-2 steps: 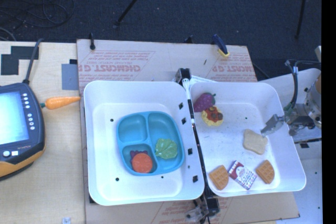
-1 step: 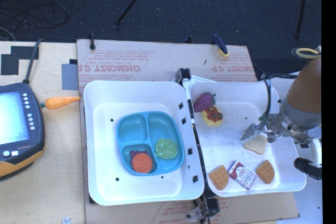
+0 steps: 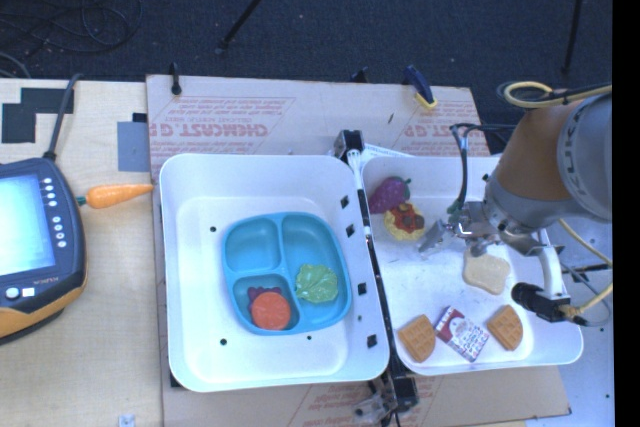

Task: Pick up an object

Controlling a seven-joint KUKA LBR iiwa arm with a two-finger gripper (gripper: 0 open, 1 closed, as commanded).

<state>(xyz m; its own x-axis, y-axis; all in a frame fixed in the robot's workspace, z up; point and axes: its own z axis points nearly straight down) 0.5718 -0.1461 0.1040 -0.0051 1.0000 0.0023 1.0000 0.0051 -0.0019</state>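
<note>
Inside the right bin (image 3: 565, 347), the gripper (image 3: 437, 237) hangs just beside a purple-and-red toy food (image 3: 397, 205), its fingers slightly apart with nothing between them. A pale bread slice (image 3: 487, 272) lies close by on the gripper's other side, while two waffle pieces (image 3: 417, 337) and a small red packet (image 3: 461, 332) sit along the bin's near edge. Beside that bin, the left bin (image 3: 190, 215) holds a blue divided tray (image 3: 285, 270) with red and green items.
</note>
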